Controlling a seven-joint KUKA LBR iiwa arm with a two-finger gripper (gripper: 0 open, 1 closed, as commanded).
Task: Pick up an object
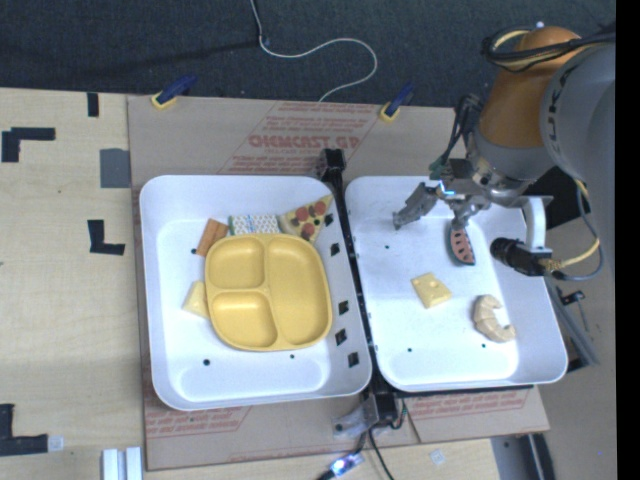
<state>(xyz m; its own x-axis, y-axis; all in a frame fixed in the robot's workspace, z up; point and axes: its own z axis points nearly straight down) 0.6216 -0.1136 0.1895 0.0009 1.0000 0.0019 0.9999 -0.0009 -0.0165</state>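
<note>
arm pose: grey arm point(560, 98) comes in from the right, orange band up top, wrist bent down over the far-right part of the right bin point(400, 363).
gripper: gripper point(438, 218) hangs over the right bin's far edge area, two fingers spread wide, one grey finger point(412, 208) angled toward the centre divider, the other point(462, 243) dark and reddish pointing down; open, nothing between them.
task objects, right bin: yellow wedge point(432, 290) mid-bin; tan curved piece point(491, 318) toward the near-right corner. Both lie apart from the gripper.
left bin: yellow divided plate point(268, 290) fills the centre; orange stick point(211, 236), patterned piece point(254, 225) and pizza-like slice point(308, 216) along the far edge, partly under the plate rim; a yellow bit point(194, 298) pokes out at the plate's left side.
open room: bare white floor in the right bin's left half and near edge; left bin point(160, 268) bare along its near edge.
hard to tell: small items behind the plate cut off by it, identities unclear; dark fingertip shape blurry.
</note>
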